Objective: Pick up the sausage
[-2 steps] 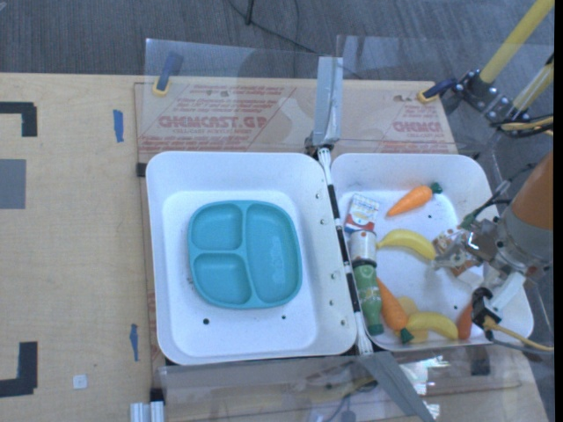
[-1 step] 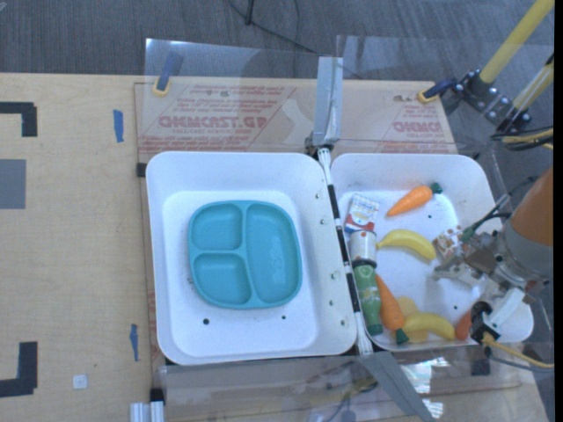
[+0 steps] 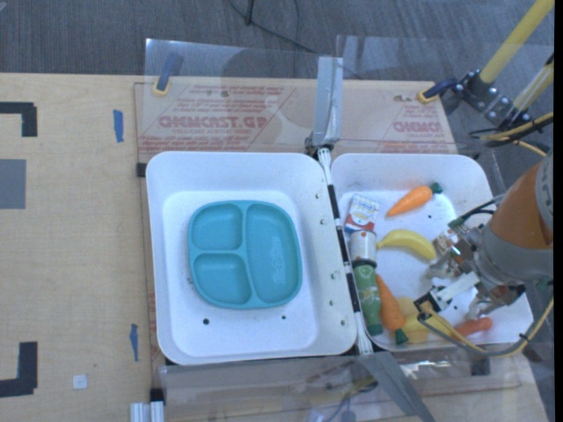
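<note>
Claw point(image 3: 453, 299) hovers low over right bin point(image 3: 475, 176) near sausage point(image 3: 476, 327).

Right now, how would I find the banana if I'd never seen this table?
Find the white bin on the right side of the picture. Near its middle, just below the carrot with the green top, lies the banana. It is the one long, curved, yellow thing there; its closest neighbours are orange or straight.

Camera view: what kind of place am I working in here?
Likely a robotics lab test bench: two white bins on a wooden bench, toy food such as a carrot and banana, and clear shields behind.
</note>
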